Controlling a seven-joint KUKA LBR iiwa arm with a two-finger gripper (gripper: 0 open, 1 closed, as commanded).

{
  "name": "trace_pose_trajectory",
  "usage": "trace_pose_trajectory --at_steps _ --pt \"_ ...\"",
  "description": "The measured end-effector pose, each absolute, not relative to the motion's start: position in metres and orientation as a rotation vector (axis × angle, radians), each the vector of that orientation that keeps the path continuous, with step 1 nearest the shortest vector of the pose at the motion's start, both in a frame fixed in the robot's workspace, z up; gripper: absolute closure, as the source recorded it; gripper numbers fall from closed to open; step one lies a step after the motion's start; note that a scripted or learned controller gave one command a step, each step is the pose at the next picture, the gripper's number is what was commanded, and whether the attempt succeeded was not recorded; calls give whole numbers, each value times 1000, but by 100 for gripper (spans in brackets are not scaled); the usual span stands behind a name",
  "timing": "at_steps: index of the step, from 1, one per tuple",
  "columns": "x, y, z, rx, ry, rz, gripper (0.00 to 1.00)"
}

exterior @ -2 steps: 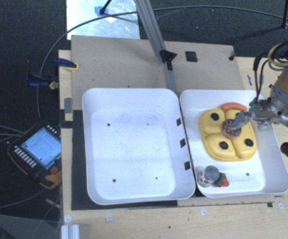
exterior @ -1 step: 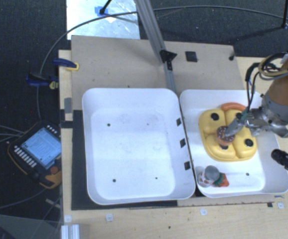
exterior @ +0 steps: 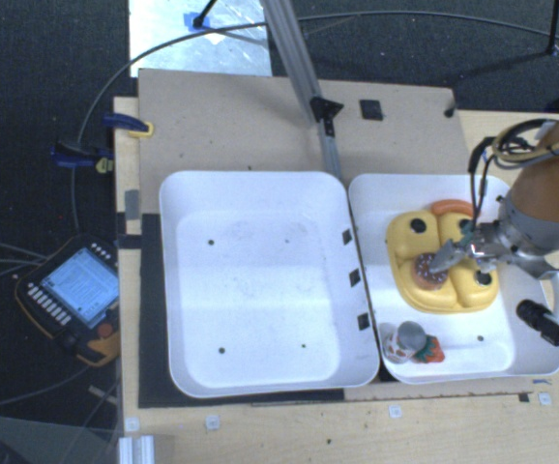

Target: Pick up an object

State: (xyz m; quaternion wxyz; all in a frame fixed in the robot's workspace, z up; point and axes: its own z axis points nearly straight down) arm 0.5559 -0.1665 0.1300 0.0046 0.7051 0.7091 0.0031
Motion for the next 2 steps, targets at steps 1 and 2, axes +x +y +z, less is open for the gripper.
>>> trace_pose_trajectory --at_steps 1,2 --pt "556 -165 140 2211 2225 16 100" --pt "563 -167 204 2210 2221 7 100"
